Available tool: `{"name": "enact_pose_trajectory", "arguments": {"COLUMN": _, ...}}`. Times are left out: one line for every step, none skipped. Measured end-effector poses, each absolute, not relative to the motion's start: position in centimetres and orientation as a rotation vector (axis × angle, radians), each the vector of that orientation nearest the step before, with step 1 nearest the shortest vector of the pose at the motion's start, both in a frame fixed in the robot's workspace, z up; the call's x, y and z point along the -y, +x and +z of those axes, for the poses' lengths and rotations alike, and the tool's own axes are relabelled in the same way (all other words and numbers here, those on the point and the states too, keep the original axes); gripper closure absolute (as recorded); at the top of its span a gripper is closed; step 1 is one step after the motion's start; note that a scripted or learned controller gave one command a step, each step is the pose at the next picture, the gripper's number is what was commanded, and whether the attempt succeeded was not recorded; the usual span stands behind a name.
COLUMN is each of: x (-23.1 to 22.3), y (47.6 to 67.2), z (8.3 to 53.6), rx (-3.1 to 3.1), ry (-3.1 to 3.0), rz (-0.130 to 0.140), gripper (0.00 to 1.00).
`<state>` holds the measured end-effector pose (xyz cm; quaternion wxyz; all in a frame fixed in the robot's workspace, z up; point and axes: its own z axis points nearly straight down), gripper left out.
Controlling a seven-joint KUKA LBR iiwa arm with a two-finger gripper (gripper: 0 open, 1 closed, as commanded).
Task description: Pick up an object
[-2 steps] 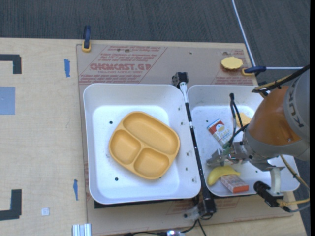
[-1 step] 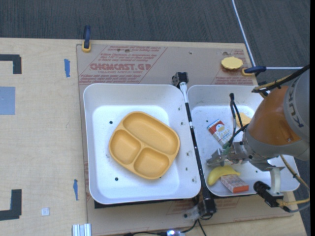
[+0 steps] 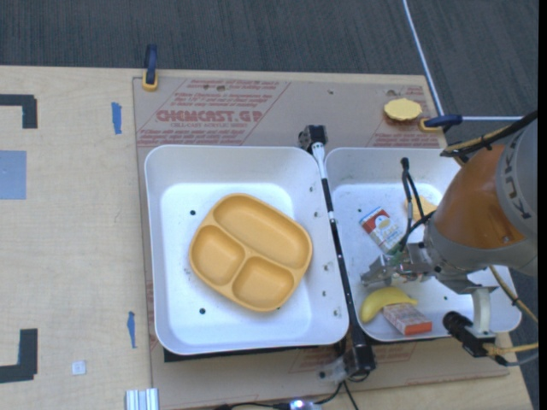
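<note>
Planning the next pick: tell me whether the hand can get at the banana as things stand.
Probably yes. The hand hangs just above the banana in the right bin; a small red box lies close beside it, not over it.

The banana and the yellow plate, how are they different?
The banana is small and curved; the plate is much bigger, rounded, with three compartments. The banana lies in the right bin under the claw; the plate sits alone in the left bin. Both are yellowish.
</note>
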<state>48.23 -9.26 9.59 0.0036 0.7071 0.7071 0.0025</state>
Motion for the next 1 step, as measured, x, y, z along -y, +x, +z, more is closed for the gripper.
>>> {"name": "enact_pose_trajectory", "arguments": {"x": -0.22, "y": 48.04, "z": 18.49, "rx": -2.223, "ry": 2.218, "rz": 0.004, "gripper": 1.0}}
